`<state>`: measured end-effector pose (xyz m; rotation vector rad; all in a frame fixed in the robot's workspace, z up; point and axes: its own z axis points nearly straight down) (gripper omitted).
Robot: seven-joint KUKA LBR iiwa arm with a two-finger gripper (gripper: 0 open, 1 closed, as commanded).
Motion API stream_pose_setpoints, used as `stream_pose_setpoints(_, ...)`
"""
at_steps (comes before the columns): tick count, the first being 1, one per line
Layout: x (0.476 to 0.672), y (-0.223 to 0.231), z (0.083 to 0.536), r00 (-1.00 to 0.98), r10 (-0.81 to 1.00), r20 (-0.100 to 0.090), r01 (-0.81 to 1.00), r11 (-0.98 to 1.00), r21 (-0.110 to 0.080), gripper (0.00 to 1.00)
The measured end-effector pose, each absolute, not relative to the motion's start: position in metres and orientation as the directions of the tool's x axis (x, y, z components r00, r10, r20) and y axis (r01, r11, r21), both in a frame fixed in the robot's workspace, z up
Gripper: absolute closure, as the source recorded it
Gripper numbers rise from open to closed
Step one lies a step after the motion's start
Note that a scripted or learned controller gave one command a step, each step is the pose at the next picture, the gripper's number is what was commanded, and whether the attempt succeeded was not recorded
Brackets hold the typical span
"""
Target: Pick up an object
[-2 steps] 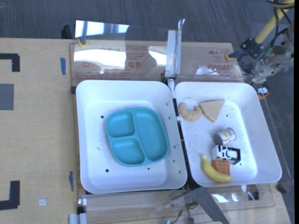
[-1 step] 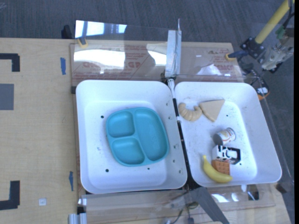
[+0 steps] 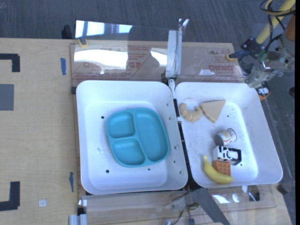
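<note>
Right now I see the gripper at the upper right of the camera view, just past the far right corner of the right bin, tangled in with cables and hardware. From this angle I cannot tell its state, and I see nothing that it has hold of; it sits well apart from every object in the bins.

On my screen the right bin carries the loose items. A croissant lies near its far left side, with a tan wedge just beside it on the right. Further toward the near edge sits a small can on its side, then a black-and-white piece right below it, a waffle-like square touching that, and a banana curving along the square's left and near side.

The left bin holds a teal divided plate, lying flat near its middle.
</note>
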<state>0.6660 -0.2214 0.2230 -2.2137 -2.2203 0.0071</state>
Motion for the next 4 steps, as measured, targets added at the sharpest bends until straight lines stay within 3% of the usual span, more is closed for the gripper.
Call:
stream_pose_setpoints(1,0.668,-0.223,0.302,-0.003,1.000,-0.004,1.000,0.003,0.011,1.00)
stream_pose_setpoints(2,0.666,-0.221,0.227,-0.003,1.000,0.001,1.000,0.003,-0.007,1.00)
stream_pose_setpoints(3,0.668,-0.222,0.246,-0.004,1.000,-0.003,1.000,0.004,0.006,1.00)
stream_pose_setpoints(4,0.668,-0.223,0.318,-0.003,1.000,-0.004,1.000,0.003,0.012,1.00)
